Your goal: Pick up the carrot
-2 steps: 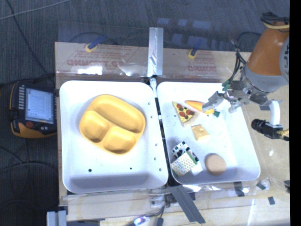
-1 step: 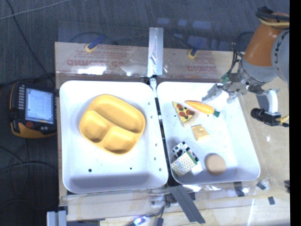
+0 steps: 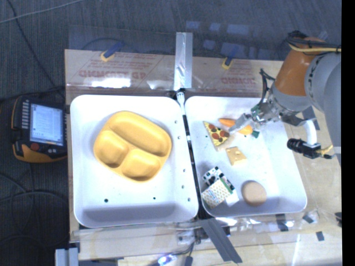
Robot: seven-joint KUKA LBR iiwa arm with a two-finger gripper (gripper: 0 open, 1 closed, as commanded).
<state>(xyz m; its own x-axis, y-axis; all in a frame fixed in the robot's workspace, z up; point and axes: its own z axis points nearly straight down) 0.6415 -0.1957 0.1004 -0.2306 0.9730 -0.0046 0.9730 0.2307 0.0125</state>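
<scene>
The carrot (image 3: 226, 122) lies in the right bin (image 3: 288, 170), near its far wall, long axis running roughly left to right. My gripper (image 3: 244, 124) sits just to its right, tip touching or nearly touching the carrot's right end; I cannot tell how it is set. A pizza slice (image 3: 216, 133) lies just below the carrot, a cracker (image 3: 236, 155) further down, then a round bun (image 3: 254, 193) and a checkered packet (image 3: 217, 188). The left bin (image 3: 83, 204) holds a yellow divided tray (image 3: 132, 144). Lettering on the clear sheet (image 3: 111, 71) behind the bins is unreadable.
</scene>
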